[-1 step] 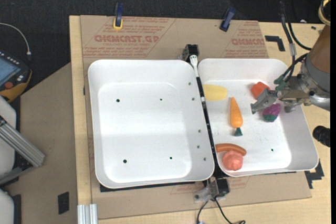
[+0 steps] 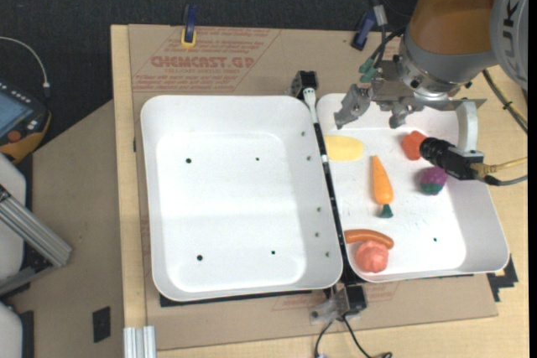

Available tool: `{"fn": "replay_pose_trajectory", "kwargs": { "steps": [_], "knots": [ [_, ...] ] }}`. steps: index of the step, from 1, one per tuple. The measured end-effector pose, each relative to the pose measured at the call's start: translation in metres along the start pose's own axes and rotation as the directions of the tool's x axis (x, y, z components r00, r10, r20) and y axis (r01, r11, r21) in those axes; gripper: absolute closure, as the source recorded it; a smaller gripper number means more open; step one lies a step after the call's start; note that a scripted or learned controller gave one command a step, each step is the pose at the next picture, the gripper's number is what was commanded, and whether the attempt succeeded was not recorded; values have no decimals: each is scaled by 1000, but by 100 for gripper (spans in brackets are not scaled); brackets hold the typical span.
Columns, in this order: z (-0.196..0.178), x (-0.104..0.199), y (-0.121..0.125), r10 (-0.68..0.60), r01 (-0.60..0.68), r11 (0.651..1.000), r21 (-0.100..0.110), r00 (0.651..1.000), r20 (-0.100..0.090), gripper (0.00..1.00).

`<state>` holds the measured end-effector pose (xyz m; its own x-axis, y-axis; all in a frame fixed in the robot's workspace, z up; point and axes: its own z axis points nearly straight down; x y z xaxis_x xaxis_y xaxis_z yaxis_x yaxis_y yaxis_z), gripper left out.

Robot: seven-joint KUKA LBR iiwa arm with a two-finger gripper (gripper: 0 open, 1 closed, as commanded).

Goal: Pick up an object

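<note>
No object is seen between the fingers, so the task's thing has not yet been picked. The candidates all lie in the right bin (image 2: 491,243): a pale yellow piece (image 2: 345,148) at its upper left, a carrot (image 2: 382,183) near the middle, a red item (image 2: 411,145) and a purple item (image 2: 432,179) toward the right, and a reddish-pink piece (image 2: 370,251) at the lower edge with an orange strip touching it. The gripper (image 2: 373,106) is held over the bin's upper part, above the yellow piece and to the left of the red item; its jaws appear spread apart and empty.

A miss could be caused by a descent onto bare bin floor between the yellow piece and the red item. The yellow piece lies close to the bin wall (image 2: 322,148), so a finger may be caught on the rim. The rounded pieces may be squeezed out sideways as the jaws are brought together. The left bin (image 2: 159,180) is well apart from all this
</note>
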<state>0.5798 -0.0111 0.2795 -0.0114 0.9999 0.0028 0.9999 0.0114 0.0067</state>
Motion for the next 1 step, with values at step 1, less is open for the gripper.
{"fn": "replay_pose_trajectory", "kwargs": {
  "steps": [1],
  "knots": [
    [-11,-7,-3,11,-11,1000,2,1000,3,100]
  ]
}}
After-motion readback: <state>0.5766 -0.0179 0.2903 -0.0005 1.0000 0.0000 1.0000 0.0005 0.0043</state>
